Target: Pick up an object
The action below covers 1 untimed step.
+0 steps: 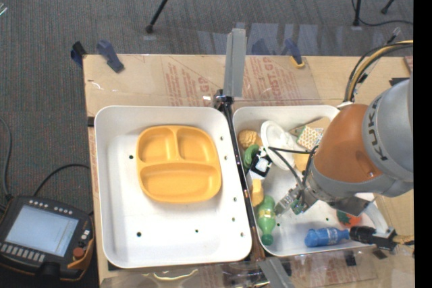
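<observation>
The gripper (291,202) hovers just right of the green bottle (266,218), finger state impossible to tell; crowded neighbours could deflect the fingers, spoiling the grab.

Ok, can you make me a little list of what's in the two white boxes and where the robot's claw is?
left box: one yellow plate with three sections
right box: many small things, among them a green bottle, a blue bottle and a white cup
claw: low over the right box, next to the green bottle
claw holding something: cannot tell
arm: reaches in from the right, covers part of the right box
</observation>
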Tool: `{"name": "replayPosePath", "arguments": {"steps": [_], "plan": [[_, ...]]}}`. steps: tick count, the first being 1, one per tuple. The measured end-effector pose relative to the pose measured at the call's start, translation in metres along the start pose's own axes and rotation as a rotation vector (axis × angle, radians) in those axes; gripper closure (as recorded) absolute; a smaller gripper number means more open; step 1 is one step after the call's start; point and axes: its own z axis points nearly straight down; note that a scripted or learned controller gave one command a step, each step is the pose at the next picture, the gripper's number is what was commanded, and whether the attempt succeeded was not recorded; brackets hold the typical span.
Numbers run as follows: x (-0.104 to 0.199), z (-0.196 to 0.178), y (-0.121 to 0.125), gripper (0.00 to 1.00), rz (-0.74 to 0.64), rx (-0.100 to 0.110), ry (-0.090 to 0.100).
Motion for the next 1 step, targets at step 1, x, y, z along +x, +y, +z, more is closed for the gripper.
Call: {"name": "replayPosePath", "arguments": {"steps": [1], "plan": [[-0.0288, -0.0009, 0.0386, 1.0, 0.491, -0.002, -0.001]]}}
